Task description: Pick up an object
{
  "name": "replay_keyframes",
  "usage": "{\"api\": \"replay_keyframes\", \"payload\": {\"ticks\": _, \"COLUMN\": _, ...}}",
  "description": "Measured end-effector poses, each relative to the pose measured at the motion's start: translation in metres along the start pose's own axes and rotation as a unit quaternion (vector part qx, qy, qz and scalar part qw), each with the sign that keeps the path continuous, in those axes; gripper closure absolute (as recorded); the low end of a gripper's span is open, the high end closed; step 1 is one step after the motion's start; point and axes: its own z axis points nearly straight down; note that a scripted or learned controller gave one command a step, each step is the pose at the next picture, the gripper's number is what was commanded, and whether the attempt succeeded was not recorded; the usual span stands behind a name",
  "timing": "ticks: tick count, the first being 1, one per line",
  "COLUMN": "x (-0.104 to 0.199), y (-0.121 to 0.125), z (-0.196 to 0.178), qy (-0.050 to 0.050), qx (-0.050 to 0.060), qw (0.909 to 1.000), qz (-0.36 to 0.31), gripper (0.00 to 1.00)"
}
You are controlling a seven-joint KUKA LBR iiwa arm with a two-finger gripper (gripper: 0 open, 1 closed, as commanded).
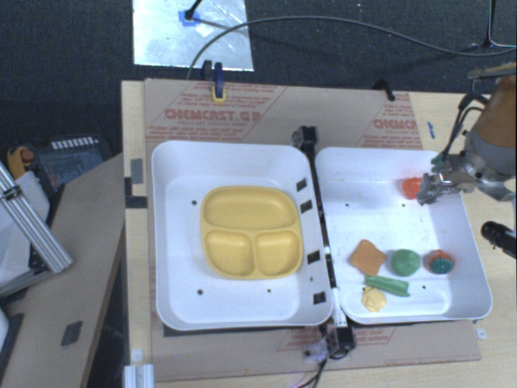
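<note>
The right bin [452, 217] holds several small items. An orange-red piece [410, 187] lies near its back right. Toward the front are a tan-orange flat piece [367, 257], a green ball [405, 261], a red and teal piece [439, 261], a green pod [386, 284] and a small yellow piece [373, 299]. My gripper [432, 186] reaches in from the right, low over the bin. Its tip is right beside the orange-red piece, on that piece's right side. Whether it touches the piece is not clear.
The left bin [174, 217] holds a yellow divided plate [246, 231]. A dark divider with clips [317, 217] runs between the bins. The grey arm [493, 148] hangs over the right bin's far right edge. Cables and a foil sheet [194, 23] lie behind the bench.
</note>
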Motion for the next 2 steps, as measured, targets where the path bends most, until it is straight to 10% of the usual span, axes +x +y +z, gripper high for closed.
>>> {"api": "replay_keyframes", "payload": {"ticks": 2, "x": 0.052, "y": 0.007, "z": -0.054, "qy": 0.002, "qx": 0.002, "qw": 1.0, "qz": -0.002, "gripper": 1.0}}
